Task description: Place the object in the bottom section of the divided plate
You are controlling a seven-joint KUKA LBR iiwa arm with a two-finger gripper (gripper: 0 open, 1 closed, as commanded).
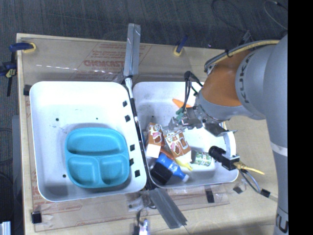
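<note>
Divided plate (96,157) in left bin (44,102); gripper (177,123) over right-bin clutter — finger state unclear

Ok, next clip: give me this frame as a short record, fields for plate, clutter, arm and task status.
plate: blue divided plate in the left bin, nothing in its sections
clutter: snack packets, blue bottle, small can, orange piece, all in the right bin
arm: gripper over the right bin, above the packets
status: placement not yet done

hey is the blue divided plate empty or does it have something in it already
Empty. The divided plate in the left bin shows bare blue in all three sections.
</note>
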